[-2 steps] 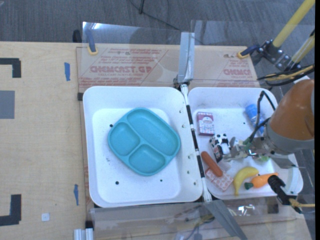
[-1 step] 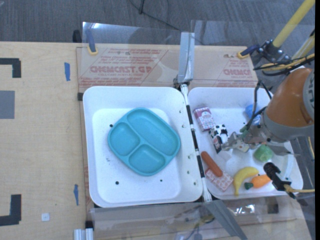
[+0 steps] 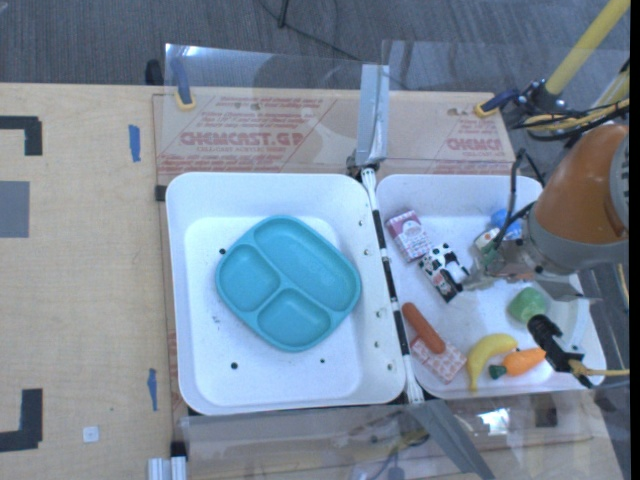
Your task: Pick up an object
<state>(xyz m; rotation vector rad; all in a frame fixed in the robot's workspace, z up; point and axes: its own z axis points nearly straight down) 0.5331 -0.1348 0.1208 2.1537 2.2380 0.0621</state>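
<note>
The wooden counter carries two shallow white bins side by side. The left bin holds a teal divided plate, lying flat near its middle. The right bin holds the small clutter, and the grey arm with its orange band reaches in over it, its gripper low near the bin's middle; whether it is released or clenched I cannot tell, and nothing is seen held in it. Just beside the gripper lies a black-and-white patterned small box, and a little farther back a pink carton. Toward the near rim lie a red toy sausage, a yellow toy banana, an orange toy carrot, and a green round piece at the arm's side. The patterned box looks the likeliest target: probably light and stiff, with flat sides that should take a squeeze across its narrow width without slipping. The banana and sausage are rounded and smooth, apt to roll out of a pinch unless taken across the middle.
</note>
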